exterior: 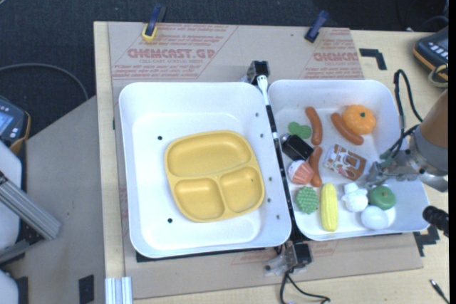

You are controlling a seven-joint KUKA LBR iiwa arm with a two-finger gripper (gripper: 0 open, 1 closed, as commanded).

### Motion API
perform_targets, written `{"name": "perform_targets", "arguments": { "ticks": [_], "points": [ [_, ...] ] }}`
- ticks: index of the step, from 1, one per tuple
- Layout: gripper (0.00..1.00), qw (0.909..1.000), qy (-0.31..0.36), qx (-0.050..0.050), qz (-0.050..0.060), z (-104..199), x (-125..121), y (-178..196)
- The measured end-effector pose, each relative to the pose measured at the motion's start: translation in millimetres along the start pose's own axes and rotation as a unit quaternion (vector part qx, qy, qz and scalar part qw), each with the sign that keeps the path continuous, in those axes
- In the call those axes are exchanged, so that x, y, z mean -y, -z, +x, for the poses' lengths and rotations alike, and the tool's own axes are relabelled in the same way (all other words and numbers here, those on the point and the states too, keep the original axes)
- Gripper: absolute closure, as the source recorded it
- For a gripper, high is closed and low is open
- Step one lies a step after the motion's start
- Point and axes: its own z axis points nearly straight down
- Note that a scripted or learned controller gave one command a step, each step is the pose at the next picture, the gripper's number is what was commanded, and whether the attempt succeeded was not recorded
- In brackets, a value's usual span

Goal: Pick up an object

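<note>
The right bin [285, 97] holds several toy foods: an orange [358, 119], two sausages [314, 124] [347, 130], a black block [296, 147], a brown and white packet [343, 162], a corn cob [328, 206], a green knobbly piece [307, 200], white pieces [354, 198] and a green apple [383, 197]. My gripper [385, 172] reaches in from the right and hangs low over the bin's right side, just above the green apple and right of the packet. Nothing shows in its grasp.
The left bin [142, 153] carries a yellow divided plate [214, 174]. A black clamp [258, 72] and hinge line separate the bins. Cables run along the right bin's far right edge near the arm [434, 146]. Clips hold the cardboard base at the back.
</note>
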Motion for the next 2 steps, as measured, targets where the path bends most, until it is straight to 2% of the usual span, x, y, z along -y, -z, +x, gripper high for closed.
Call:
{"name": "perform_targets", "arguments": {
  "ticks": [2],
  "points": [
    [1.0, 1.0, 0.001, 0.003, -0.004, 5.7, -9.8, 125.0]
  ]
}}
